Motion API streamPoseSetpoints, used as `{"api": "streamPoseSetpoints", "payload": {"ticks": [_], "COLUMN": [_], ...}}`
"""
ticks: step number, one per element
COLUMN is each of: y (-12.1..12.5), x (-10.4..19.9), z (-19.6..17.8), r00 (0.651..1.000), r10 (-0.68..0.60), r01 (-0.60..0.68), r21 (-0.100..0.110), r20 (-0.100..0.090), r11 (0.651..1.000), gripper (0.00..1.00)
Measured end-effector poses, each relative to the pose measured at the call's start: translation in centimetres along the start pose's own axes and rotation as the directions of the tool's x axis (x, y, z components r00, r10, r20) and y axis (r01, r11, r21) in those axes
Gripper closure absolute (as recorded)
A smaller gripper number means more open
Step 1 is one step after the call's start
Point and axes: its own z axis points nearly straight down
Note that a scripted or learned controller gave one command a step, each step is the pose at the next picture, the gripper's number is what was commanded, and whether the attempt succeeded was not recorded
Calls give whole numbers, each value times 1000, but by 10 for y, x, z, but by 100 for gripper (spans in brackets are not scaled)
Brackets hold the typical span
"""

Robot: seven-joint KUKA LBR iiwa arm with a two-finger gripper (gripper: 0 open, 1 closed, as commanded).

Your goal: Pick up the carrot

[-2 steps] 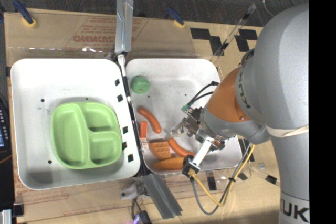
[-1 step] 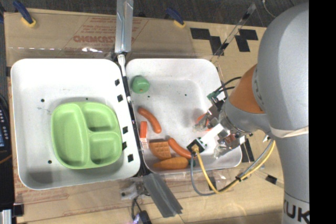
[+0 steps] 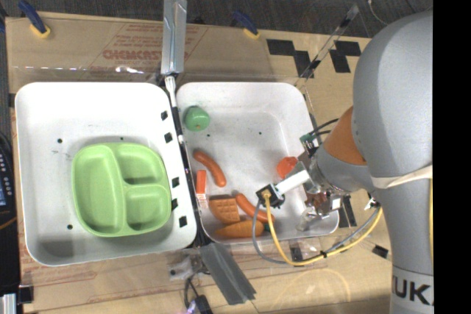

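Main risk, in my judgement: the pincer [image 3: 320, 208] takes the wrong thing, because the right bin [image 3: 243, 95] holds several orange pieces that look alike and lie close together. The carrot [image 3: 237, 229], as far as I can tell, is the long orange piece lying along the front edge of that bin, approx. in the middle of this edge. It touches, or almost touches, a square brown cracker [image 3: 226, 208] just behind it, and a red-orange sausage [image 3: 252, 207] runs slanted right beside both. A 2nd sausage [image 3: 210, 167] is nearer the middle, and one more orange piece [image 3: 287, 167] sits near the right wall. A grasp that comes down a bit off could catch the cracker or the sausage, or push the carrot against the front wall so that it slips away. Also a yellow cable [image 3: 271, 237] hangs over the front edge close to the carrot & could be in the way. The pincer is at the front right corner of the same bin, apart from the carrot, which lies toward the left along the front edge. Whether the pincer is open or closed I cannot tell.
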Motion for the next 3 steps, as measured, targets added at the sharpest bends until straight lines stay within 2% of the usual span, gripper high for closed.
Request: {"api": "streamPoseSetpoints", "payload": {"ticks": [1,2,3], "y": [-104,-117,-187], "x": [22,93,109], "z": [1,-99,-98], "r00": [933,1000,999], "r10": [-361,0,-47], "r01": [361,0,47], "r21": [-1,-3,-1], "r20": [0,-1,5], "r11": [933,1000,999], "gripper": [0,0,0]}}
